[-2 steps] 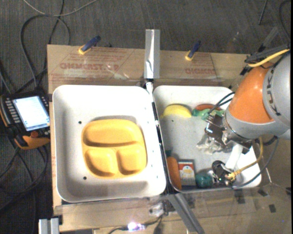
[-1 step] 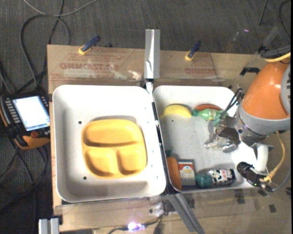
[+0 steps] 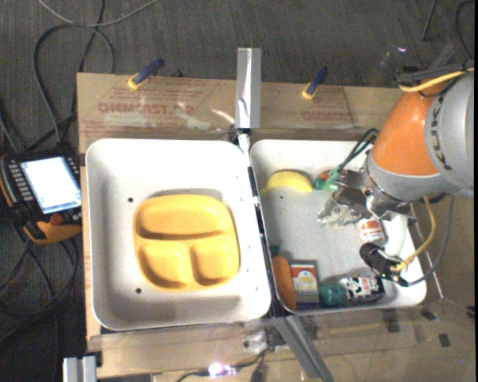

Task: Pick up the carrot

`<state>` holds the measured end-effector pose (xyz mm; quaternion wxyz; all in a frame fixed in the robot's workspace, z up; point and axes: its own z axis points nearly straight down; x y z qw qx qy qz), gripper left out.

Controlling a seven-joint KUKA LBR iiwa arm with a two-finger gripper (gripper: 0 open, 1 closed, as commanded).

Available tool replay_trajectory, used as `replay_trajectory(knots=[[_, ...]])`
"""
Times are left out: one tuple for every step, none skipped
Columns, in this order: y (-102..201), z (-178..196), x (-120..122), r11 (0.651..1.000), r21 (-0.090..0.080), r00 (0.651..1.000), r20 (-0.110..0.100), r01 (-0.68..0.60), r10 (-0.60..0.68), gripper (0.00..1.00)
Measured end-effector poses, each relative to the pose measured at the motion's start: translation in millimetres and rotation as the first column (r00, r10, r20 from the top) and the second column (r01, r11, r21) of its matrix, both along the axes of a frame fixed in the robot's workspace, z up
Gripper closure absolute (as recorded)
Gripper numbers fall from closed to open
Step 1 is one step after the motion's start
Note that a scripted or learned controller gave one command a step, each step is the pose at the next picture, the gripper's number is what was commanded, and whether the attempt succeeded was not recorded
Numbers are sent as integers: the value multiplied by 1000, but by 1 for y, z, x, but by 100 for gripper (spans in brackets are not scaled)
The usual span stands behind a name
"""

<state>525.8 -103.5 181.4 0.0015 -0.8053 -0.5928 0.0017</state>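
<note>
In the right bin, the arm hangs over the far-right part, its gripper low near the lemon; how it is set I cannot tell. The carrot lies against the bin's near-left wall, touching a small box. Best approach from above, along its length.

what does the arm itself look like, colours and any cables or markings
The arm is grey with a broad orange band above the wrist and dark lettering on its grey casing. Black and yellow cables loop beside the metallic gripper.
</note>
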Motion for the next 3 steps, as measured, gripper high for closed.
replay_trajectory(knots=[[4, 26, -35, 938, -3, 938, 0, 346, -346, 100], [-4, 24, -43, 902, -2, 902, -2, 431, -431, 100], [22, 19, -43, 979, -2, 979, -2, 204, -204, 100]])
